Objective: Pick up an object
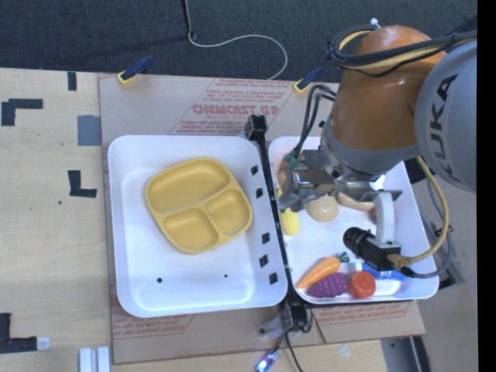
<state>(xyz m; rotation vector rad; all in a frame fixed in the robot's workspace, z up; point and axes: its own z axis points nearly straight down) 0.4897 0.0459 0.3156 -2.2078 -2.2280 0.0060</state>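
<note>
My gripper (297, 190) hangs low over the left side of the right bin (418, 285), close to the divider between the bins. A small yellow toy piece (290, 222) lies just below it, and a beige egg-shaped toy (322, 208) sits right beside it. Whether anything is between the fingers is hidden by the wrist. An orange carrot (319, 270), a purple bunch of grapes (330, 285) and a red tomato (362, 285) lie along the bin's near edge. A tan piece (356, 202) peeks out under the arm.
In the left bin (128, 231) lies a yellow divided plate (198, 204). The bulky grey and orange arm covers the far half of the right bin. A blue item (381, 273) rests by the tomato. Cardboard lies under both bins.
</note>
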